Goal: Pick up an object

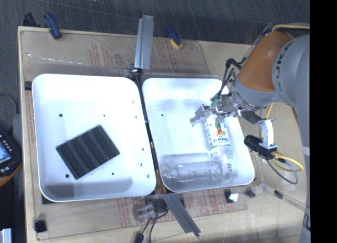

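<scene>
The grey arm (276, 68) is cut off at the right edge, so only its wrist end with the orange band shows. Its jaws sit over the upper right of the right bin (176, 92), a small cluster of grey metal and cable that is hard to read; whether the jaws are spread or closed, and whether anything sits between them, cannot be told.

Directly below the jaws, and seeming to start right at them, lies a clear plastic bottle with a white and orange label (218, 139), its length running away from the jaws toward the bin's near wall. Its top end is lost among the jaw parts. A second clear bottle (196, 172) lies crosswise along the near wall, farther below the jaws; it is see-through against the white floor and its outline is faint.

Well off to the left of the jaws, in the left bin (79, 87), a dark ribbed slab (87, 151) lies flat and askew. Both bins rest on the worktop (79, 47).
</scene>
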`<state>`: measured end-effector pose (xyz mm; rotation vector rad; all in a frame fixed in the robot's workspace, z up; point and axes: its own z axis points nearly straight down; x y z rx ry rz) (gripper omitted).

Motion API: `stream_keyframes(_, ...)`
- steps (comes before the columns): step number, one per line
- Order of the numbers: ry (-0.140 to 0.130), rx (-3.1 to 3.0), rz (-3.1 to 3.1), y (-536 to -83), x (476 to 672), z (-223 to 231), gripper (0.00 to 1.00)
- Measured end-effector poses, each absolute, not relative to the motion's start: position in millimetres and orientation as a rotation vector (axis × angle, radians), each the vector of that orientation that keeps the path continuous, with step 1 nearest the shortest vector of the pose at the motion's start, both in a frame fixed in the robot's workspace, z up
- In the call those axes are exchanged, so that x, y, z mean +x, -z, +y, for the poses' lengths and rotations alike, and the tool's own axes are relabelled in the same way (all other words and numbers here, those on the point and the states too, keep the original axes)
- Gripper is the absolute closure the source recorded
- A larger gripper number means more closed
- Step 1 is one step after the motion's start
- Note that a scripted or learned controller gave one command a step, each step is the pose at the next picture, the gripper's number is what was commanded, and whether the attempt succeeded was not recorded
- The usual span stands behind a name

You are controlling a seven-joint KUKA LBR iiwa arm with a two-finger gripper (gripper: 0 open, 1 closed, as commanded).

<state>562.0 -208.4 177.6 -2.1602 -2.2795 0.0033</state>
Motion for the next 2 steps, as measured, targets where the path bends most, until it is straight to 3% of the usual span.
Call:
stream_keyframes(1, -0.005, -2.158, -2.277, -139.9, 572.0, -208.9, 0.00)
stream_keyframes(2, -0.005, -2.158, -2.277, -140.0, 572.0, -209.0, 0.00)
